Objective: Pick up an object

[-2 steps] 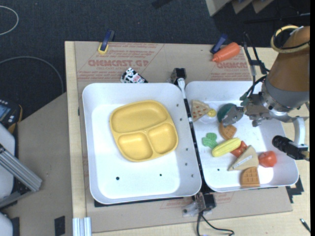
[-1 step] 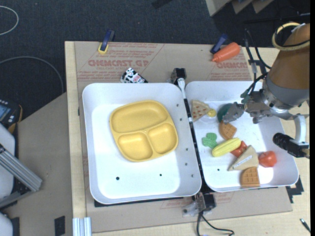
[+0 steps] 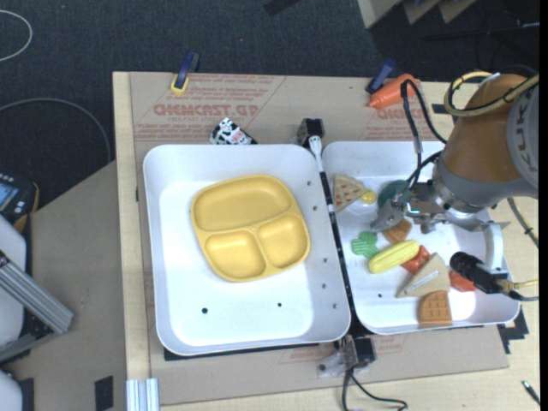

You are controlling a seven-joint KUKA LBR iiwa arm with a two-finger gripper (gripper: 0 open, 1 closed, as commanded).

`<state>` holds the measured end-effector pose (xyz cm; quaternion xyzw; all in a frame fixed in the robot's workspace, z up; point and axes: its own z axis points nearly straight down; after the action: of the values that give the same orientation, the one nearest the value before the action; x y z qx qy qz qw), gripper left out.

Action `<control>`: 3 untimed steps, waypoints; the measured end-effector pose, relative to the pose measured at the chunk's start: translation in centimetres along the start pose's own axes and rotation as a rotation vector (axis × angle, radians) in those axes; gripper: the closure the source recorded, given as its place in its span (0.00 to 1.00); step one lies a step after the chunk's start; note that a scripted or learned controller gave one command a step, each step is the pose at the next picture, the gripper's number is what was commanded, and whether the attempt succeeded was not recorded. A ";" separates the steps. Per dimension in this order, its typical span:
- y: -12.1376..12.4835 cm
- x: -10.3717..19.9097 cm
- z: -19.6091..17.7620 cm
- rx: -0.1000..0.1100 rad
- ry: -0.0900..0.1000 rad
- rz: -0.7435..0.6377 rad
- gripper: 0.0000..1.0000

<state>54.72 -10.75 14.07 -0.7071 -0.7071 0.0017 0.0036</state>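
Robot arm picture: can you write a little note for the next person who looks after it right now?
Gripper: low in the right white bin, over the toy food; fingers too hidden to judge.
Things: yellow plastic corn cob, green toy piece, pizza-slice wedge, brown waffle piece all lie in that bin. Yellow three-part plate sits in the left white bin.
Done: nothing visibly lifted.
Left: grasp and lift one item.

Even bright light, soft shadows, slightly grainy.
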 end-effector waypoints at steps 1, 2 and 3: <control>0.1 0.1 5.2 -0.006 0.000 0.002 0.00; 0.2 0.1 3.8 -0.013 -0.002 0.001 1.00; 1.0 0.8 -1.3 -0.014 -0.004 -0.002 1.00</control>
<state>55.73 -9.93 15.31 -0.7064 -0.7078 -0.0017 -0.0026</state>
